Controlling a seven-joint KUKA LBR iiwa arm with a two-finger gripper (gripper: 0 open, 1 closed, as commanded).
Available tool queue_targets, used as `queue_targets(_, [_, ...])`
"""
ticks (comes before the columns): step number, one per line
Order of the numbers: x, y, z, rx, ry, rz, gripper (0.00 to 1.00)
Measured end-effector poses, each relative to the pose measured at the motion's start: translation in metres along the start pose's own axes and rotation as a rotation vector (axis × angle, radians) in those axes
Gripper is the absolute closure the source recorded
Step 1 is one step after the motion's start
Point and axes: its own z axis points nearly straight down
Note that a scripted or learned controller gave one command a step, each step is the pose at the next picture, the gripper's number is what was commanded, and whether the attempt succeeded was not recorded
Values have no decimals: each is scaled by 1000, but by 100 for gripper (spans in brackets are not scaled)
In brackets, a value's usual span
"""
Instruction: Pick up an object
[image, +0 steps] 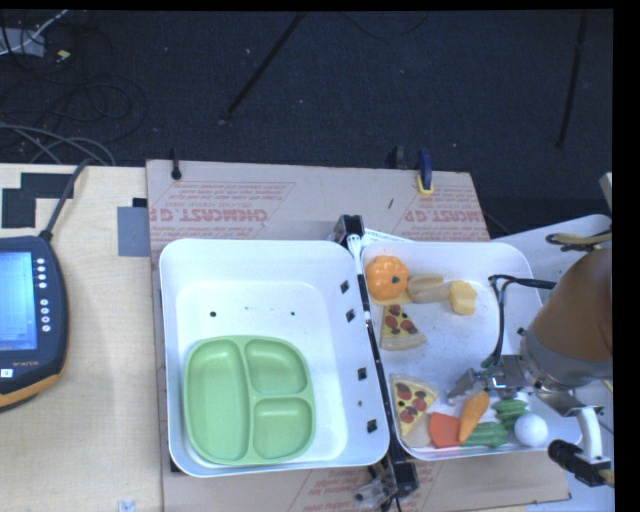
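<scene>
My teach pendant lies at the left edge of my wooden bench, screen lit, with a grey patch just right of it. A printed cardboard sheet sits under my two white bins; a blue clamp pins its far edge on the right. In the left bin, a green three-part plate rests toward the near side. Cables trail over the dark floor beyond the bench

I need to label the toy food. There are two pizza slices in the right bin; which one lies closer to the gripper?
The lower pizza slice, at the bin's front beside the carrot, is closer to the gripper. The other slice lies higher, below the orange fruit.
</scene>
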Motion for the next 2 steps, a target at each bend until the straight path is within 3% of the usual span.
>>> queue_targets(1, [-2,0,-11,-1,-1,7,100])
queue_targets(2, [70,70,-74,-9,1,-9,100])
